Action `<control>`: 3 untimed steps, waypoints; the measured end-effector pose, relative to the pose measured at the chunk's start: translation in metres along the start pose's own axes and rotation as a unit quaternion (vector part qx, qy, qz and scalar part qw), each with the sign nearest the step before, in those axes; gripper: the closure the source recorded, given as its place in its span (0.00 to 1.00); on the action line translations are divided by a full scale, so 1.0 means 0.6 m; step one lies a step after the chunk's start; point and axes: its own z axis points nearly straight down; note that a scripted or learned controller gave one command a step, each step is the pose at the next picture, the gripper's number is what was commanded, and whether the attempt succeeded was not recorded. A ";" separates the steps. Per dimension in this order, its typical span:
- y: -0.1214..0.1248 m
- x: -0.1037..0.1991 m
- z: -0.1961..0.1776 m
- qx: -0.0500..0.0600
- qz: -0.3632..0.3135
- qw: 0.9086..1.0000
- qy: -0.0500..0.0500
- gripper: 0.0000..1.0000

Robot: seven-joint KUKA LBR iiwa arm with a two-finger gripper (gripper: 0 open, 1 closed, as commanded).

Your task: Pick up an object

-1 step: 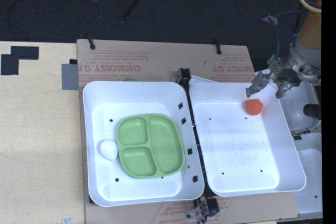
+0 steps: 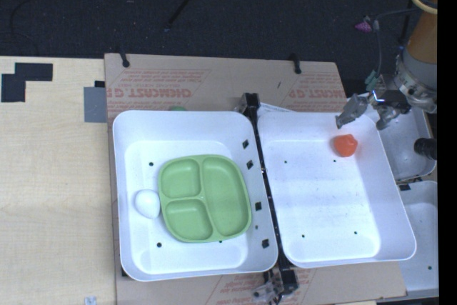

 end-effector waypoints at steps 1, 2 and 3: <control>-0.006 -0.013 0.100 0.003 0.000 1.000 0.000 0.00; -0.011 -0.005 0.206 0.003 0.000 1.000 0.001 0.00; -0.011 -0.017 0.307 0.003 0.001 1.000 0.001 0.00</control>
